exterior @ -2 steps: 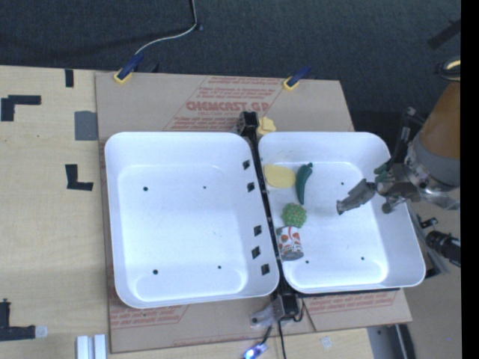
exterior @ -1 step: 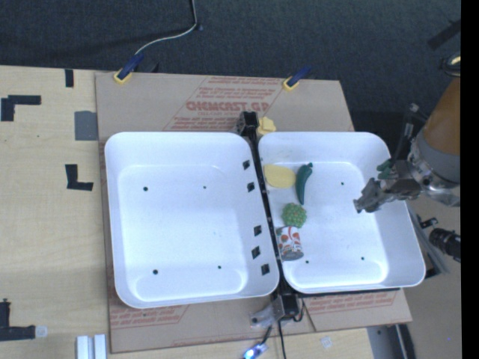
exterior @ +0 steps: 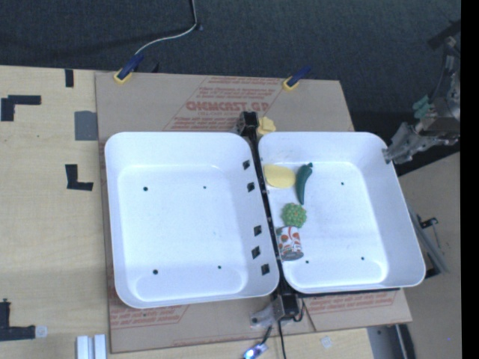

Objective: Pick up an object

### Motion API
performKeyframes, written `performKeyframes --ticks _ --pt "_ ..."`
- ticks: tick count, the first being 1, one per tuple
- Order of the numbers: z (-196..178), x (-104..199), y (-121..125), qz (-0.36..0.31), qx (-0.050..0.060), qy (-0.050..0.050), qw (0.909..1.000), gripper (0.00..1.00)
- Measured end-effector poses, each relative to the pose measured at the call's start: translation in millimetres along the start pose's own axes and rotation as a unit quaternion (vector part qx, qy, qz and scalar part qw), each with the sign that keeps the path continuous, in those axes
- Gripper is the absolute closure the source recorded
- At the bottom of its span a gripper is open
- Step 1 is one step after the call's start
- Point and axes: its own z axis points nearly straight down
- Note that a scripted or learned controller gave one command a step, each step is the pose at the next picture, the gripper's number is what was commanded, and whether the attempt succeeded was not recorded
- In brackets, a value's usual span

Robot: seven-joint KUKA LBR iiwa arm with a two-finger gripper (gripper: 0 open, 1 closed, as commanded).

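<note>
All four loose things lie in the right bin (exterior: 346, 234), crowded against its left wall. A pale yellow piece (exterior: 278, 176) sits nearest that bin's far-left corner, with a dark green pepper (exterior: 303, 182) just beside it on the inward side, standing lengthwise and slightly tilted. Lower along the same wall is a knobbly green ball (exterior: 294, 215). Just below it is a small can (exterior: 290, 243) with a red and white label, lying close against the wall. The ball and can look as if they are touching, and so do the yellow piece and the pepper, though this cannot be told for sure.

The middle and the whole right half of the right bin's floor are bare white, so there is open room on the inward side of every object. The room is tight only on the wall side.

The gripper (exterior: 394, 149) hangs outside the right bin, just off its far-right corner and over the rim's edge, well apart from the objects. It is small and cluttered against the dark background, and I cannot tell whether it is spread or closed. Nothing is seen in its grasp.

The left bin (exterior: 179, 223) meets the right bin's left rim, where black clips (exterior: 257, 230) line the seam. Both bins rest on a cardboard sheet (exterior: 224, 103)
</note>
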Motion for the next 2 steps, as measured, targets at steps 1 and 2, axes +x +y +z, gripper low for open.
performKeyframes --ticks 1,2 --pt "-93.2 -12.5 10.4 0.001 0.001 0.0 1.0 1.0" --pt "-146.9 -50.1 8.3 0.002 0.004 0.0 1.0 1.0"
